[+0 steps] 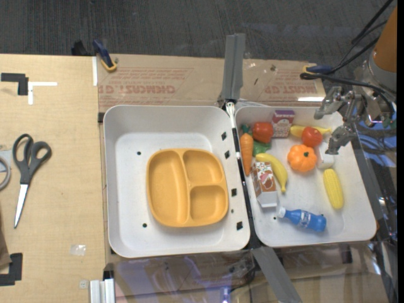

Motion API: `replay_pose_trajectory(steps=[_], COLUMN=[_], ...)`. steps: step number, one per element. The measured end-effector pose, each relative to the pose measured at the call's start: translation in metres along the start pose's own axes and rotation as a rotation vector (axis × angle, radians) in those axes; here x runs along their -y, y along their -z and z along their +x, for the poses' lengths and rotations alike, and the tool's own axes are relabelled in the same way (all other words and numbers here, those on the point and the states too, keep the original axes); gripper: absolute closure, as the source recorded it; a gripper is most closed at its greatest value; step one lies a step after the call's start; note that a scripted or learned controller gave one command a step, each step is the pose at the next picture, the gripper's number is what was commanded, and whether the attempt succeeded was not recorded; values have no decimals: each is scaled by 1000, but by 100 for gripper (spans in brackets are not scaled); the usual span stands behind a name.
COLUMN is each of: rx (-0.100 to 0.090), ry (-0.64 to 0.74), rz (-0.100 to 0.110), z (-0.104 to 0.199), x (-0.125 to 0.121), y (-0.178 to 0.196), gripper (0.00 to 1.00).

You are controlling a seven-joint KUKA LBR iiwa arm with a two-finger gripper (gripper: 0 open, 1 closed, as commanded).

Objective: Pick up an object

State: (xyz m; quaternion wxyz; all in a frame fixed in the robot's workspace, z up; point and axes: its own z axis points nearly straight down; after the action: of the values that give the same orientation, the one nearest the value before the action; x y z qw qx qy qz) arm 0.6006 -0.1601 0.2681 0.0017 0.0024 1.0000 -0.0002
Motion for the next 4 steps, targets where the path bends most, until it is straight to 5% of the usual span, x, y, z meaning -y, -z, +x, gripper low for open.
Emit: replay_pose_trajectory(steps=[1,2,3,4], rx=[22,4,9,2], ry=[-50,-198,-194,-221], rz=[4,1,2,-1], z=[15,-14,-16,-35], x=[26,16,15,-78], y=[-148,-174,-163,-58], gripper=[0,0,100,100])
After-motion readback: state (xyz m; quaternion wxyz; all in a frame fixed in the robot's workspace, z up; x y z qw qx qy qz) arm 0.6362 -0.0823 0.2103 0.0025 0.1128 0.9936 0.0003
